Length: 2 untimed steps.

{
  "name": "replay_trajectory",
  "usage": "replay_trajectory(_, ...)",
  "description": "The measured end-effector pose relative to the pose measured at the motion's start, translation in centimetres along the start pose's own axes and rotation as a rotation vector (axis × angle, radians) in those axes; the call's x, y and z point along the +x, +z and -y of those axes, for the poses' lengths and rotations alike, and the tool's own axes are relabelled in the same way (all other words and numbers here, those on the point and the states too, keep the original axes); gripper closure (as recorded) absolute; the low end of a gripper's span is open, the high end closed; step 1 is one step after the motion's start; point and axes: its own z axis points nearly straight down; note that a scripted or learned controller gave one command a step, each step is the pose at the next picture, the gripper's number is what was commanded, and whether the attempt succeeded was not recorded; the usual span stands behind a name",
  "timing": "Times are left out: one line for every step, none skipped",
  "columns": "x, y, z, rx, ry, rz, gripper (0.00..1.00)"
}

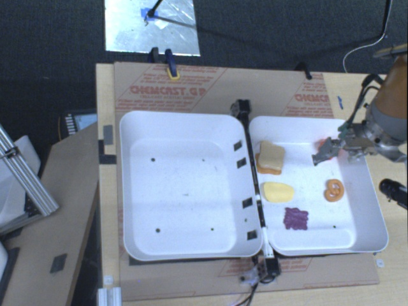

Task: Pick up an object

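1. Bench with two shallow white bins side by side: the left bin (185, 183) and the right bin (366, 203), which holds four small items.
2. Contents of the right bin: a toast-like bread slice (271, 157) near the divider; a pale yellow lump (278, 192) just below it; a purple grape-like cluster (296, 218) below that; an orange pretzel-shaped piece (334, 190) toward the right wall. All four lie apart from one another.
3. The gripper (322, 155) hangs over the upper right part of the right bin, between the bread slice and the pretzel-shaped piece and above both. Nothing is seen between its fingers; whether they stand wide or narrow cannot be told at this resolution.
4. Judged stage: approach, with no item yet chosen or grasped.
5. Risks from here: 
 a. A descent at the present spot would likely meet bare bin floor, as no item lies directly under the fingers.
 b. The flat items offer little height to pinch; fingers may skid over them or push them aside.
 c. The pretzel-shaped piece sits near the wall, where a finger could strike the rim.
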Motion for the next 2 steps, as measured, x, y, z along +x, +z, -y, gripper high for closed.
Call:
replay_trajectory(0.0,-1.1,-0.1,-0.003,-0.003,0.0,1.0)
replay_trajectory(8.7,-0.8,-2.8,-0.002,-0.01,-0.003,1.0)
